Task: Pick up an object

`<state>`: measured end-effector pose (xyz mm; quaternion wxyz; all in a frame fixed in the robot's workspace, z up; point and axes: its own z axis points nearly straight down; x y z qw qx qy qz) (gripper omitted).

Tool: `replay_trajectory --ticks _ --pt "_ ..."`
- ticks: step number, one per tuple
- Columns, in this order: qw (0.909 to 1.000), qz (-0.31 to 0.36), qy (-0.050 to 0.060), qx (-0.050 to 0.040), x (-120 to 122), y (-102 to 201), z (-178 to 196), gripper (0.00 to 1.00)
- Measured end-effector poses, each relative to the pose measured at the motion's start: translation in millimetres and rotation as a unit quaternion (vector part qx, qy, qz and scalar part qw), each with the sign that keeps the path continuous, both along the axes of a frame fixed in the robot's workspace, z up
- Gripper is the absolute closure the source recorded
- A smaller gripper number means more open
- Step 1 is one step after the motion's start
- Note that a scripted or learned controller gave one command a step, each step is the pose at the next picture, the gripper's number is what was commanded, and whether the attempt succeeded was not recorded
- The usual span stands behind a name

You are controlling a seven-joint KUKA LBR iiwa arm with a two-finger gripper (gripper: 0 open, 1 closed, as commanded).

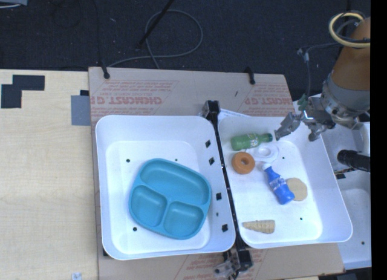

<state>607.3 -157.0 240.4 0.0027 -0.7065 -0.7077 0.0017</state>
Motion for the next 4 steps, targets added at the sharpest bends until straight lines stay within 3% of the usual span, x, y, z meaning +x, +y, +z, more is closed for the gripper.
replay_trajectory --ticks 2,3,4 --pt "1.0000 -0.001 0.000 -0.0001 3.2 0.0 -92.9 0.00" --pt "1.0000 -0.001 -0.001 -0.0002 3.7 -0.9 -80.1 1.00" --pt "1.0000 -0.003 -0.004 -0.0008 -5.3 -1.7 -32.3 1.00"
